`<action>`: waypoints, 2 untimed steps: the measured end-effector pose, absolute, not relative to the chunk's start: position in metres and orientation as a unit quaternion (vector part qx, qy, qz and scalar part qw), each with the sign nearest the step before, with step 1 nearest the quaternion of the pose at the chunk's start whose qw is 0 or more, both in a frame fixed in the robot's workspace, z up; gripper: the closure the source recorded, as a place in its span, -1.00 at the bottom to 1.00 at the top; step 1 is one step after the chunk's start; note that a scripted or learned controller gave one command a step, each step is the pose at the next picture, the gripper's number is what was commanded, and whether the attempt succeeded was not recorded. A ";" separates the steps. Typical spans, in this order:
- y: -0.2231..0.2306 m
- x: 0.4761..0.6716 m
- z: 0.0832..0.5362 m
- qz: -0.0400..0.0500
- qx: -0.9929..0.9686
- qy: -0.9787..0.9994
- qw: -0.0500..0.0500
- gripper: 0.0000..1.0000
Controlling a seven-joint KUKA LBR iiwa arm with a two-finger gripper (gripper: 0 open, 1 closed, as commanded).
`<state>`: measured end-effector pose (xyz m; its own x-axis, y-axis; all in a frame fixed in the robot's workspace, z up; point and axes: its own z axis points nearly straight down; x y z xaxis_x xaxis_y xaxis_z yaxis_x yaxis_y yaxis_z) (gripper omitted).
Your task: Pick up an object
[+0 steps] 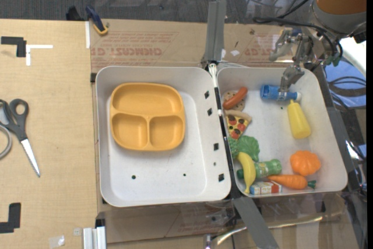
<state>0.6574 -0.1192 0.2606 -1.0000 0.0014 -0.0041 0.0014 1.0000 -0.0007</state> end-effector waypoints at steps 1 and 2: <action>-0.122 0.625 0.115 0.000 0.016 1.000 0.001 -1.00; -0.192 0.649 0.096 -0.001 0.020 1.000 0.005 -1.00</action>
<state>0.6487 -0.1925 0.0962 -0.9992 0.0396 -0.0105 0.0396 0.9992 -0.0021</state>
